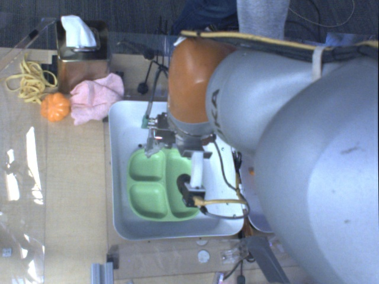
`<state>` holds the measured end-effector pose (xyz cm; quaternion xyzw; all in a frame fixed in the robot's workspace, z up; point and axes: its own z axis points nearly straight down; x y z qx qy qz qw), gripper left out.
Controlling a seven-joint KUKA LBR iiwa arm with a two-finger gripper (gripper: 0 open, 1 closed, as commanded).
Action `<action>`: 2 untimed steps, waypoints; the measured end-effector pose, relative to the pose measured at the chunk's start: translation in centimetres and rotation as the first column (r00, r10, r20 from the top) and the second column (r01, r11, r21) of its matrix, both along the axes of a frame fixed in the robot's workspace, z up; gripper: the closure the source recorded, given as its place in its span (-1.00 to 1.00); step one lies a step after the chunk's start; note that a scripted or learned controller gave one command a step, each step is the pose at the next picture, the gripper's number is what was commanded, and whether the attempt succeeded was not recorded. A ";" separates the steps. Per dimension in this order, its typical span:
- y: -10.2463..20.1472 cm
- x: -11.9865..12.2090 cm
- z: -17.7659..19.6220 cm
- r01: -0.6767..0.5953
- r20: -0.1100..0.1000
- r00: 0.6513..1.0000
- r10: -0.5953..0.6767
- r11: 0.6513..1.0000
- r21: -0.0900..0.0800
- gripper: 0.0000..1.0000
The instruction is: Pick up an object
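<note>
1. The arm [296,158], grey with an orange band, reaches in from the right and covers most of the right half of the view, its wrist pointing down over the bin.
2. The table [71,206] is pale wood. A clear sheet [21,176] lies along its left side.
3. The bin [118,158], white and shallow, sits in the middle of the view. Its right part is hidden under the arm.
4. The tray [148,188], green with several compartments, lies flat in the bin, toward the bin's near left. Its right edge runs under the wrist. It is the one loose thing I can see in the bin.
5. A brown box [80,64] with a white tissue sticking out of the top stands on the table beyond the bin's far left corner.
6. A pink cloth [95,96] lies crumpled just beside the box, touching the bin's far rim.
7. A yellow cord [26,78] lies in loose loops at the far left.
8. A small orange pumpkin [55,106] sits between the cord and the cloth, touching the cloth.
9. The pincer [153,145] hangs at the tray's far edge, right at the rim. Whether it is apart or together I cannot tell, and nothing is seen held in it.
</note>
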<state>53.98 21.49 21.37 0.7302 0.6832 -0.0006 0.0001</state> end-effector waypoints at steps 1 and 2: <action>-1.5 -2.1 0.1 -0.027 -0.001 1.000 0.027 1.000 0.000 -1.00; -8.4 3.9 -12.0 -0.126 0.007 0.992 0.126 0.992 0.000 -1.00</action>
